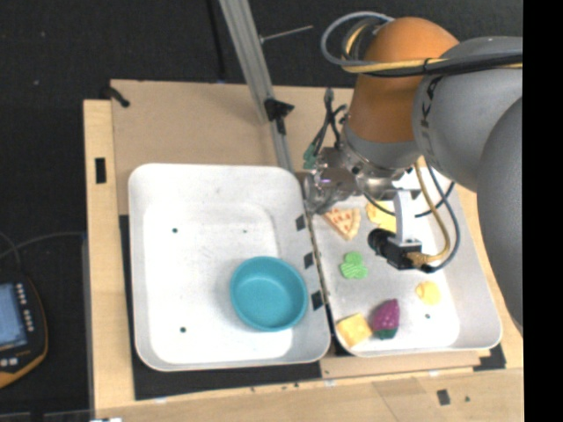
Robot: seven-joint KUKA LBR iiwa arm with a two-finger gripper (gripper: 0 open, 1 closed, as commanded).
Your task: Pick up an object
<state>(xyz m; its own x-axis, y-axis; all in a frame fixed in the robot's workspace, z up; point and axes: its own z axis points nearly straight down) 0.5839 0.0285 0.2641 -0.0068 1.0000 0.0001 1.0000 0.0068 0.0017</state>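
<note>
The right bin point(475, 323) holds several small toys: an orange pizza slice point(345, 221), a green piece point(354, 266), a purple grape bunch point(385, 317), a yellow block point(354, 330) and a small yellow piece point(427, 292). A blue bowl point(268, 293) sits in the left bin point(176, 200). My gripper point(324, 185) hangs at the right bin's far left corner, just above and left of the pizza slice. The wrist and its cables hide part of the bin's back, where another yellow piece point(380, 211) peeks out.
A grey metal pole point(255, 60) slants down from the top to the divide between the bins. The black divider point(312, 253) runs between both bins. A handheld pendant point(18, 323) lies at the left edge, off the bench.
</note>
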